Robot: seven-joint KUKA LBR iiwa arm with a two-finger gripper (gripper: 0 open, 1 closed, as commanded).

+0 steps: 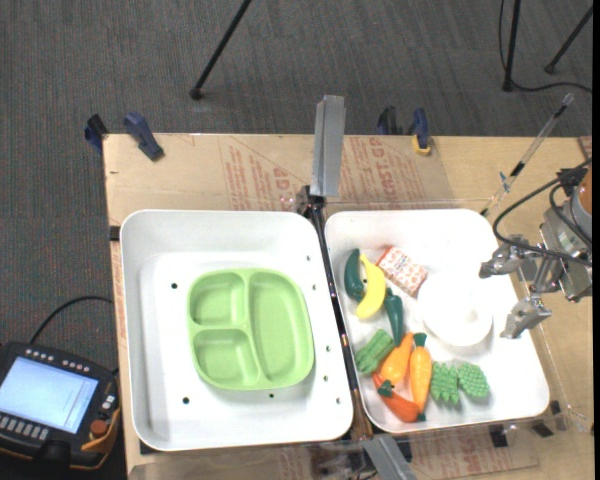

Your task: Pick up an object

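My gripper (504,296) hangs over the right side of the right bin (525,383), its two fingers spread open with nothing between them. Just left of it lies a white round dish (458,315). Further left in the same bin lie a yellow banana (370,288), a dark green vegetable (352,273) and a red-and-white packet (402,270). Toward the front lie two orange carrots (418,365), a red pepper (400,406), a small green pepper (393,314), a ribbed green piece (373,351) and a green leafy piece (458,380).
The left bin (145,268) holds a light green divided plate (250,328). A grey post (328,153) stands behind the seam between the bins. Blue clamps (140,133) grip the bench's far edge. A teach pendant (45,398) lies at the lower left.
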